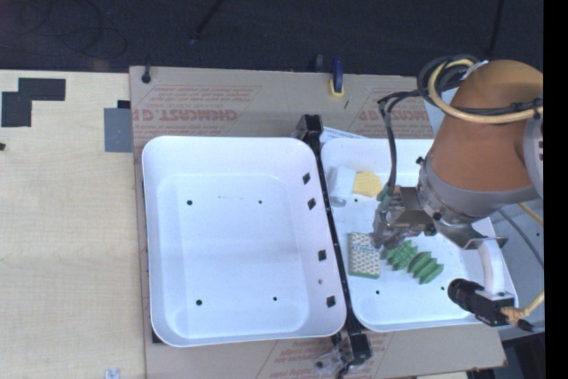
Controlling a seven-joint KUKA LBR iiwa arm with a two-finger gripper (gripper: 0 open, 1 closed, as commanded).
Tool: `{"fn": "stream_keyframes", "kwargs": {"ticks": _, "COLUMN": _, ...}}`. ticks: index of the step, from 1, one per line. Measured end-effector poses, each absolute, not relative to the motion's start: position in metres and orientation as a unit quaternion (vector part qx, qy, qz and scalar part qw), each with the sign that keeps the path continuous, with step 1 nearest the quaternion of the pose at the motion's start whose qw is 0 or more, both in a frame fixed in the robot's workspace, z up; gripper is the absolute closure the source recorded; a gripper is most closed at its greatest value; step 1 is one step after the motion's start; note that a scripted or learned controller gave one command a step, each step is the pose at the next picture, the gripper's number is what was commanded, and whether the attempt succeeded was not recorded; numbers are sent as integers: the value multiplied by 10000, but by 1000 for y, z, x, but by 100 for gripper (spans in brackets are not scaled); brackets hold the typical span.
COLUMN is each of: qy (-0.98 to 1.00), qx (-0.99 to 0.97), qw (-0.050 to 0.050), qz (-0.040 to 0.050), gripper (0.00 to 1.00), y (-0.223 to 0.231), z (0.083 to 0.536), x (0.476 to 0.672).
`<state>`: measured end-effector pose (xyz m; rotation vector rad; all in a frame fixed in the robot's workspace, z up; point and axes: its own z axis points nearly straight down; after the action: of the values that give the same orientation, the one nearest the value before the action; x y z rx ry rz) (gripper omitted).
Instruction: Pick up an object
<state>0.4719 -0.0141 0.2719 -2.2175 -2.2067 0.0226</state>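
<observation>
Objects for picking are all found in the right bin (417, 308), none of them shown between the gripper's parts. The counter (62, 235) is seen as a pale wooden surface, and a brown cardboard sheet (231, 98) with red print is laid on its right part. Two shallow white bins are set side by side on that sheet, their long walls touching. The left bin (231, 253) is placed toward the middle of the counter, and the right bin is placed at the counter's right edge.

The arm (488, 138), grey with a broad orange band, is reached in from the right and is held over the right half of the right bin. The gripper (390, 231) is lowered near the middle of that bin; whether it is apart or together cannot be told.

A green ridged piece (414, 263) is laid aslant near the bin's middle, just beside the gripper on its near side. A flat block with a green-and-white checked pattern (363, 256) is laid close to the bin's left wall, just left of the green ridged piece. A yellow piece (366, 183) is placed toward the far-left corner. A pale whitish item (339, 182) is lodged against the left wall, touching the yellow piece.
</observation>
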Motion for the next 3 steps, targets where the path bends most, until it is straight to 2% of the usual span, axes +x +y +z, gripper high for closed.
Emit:
{"fn": "stream_keyframes", "kwargs": {"ticks": 1, "qy": -7085, "qx": -7057, "qw": -46, "qz": -51, "gripper": 100, "y": 18, "z": 409, "x": 527}}
{"fn": "stream_keyframes", "kwargs": {"ticks": 2, "qy": -7061, "qx": -7081, "qw": 43, "qz": 49, "gripper": 100, "y": -5, "z": 321, "x": 491}}
{"fn": "stream_keyframes", "kwargs": {"ticks": 3, "qy": -7088, "qx": -7054, "qw": -21, "qz": -27, "gripper": 100, "y": 40, "z": 403, "x": 524}}
